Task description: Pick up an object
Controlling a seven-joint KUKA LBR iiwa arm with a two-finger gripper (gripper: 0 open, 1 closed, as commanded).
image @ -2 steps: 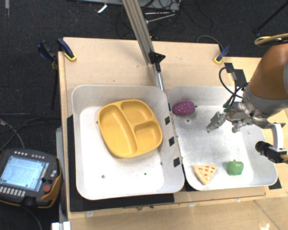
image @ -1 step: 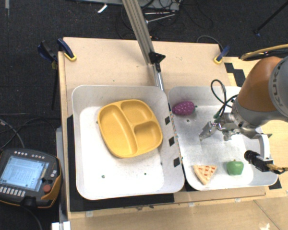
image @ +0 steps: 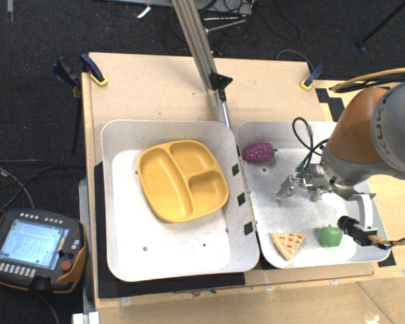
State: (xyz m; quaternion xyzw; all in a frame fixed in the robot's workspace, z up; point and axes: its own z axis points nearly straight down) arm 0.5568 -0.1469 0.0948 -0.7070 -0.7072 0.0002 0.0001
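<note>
Arm over the right bin, nothing in its grasp

Your end effector (image: 288, 189) hangs above the middle of the right bin (image: 256, 201), its metal fingers (image: 284, 192) pointing toward the left bin (image: 121, 201). They sit slightly apart, with bare bin floor showing between them, so nothing is clamped. You have three objects to choose from in that bin. The purple grape bunch (image: 258, 152) lies near the far left corner, up and to the left of the fingertips and apart from them. The waffle-patterned wedge (image: 287, 244) rests by the near rim, below the end effector. The green pepper (image: 330, 235) sits just right of the wedge, under the wrist. In the left bin, the yellow divided plate (image: 183, 179) lies flat, well away from the arm.
</note>
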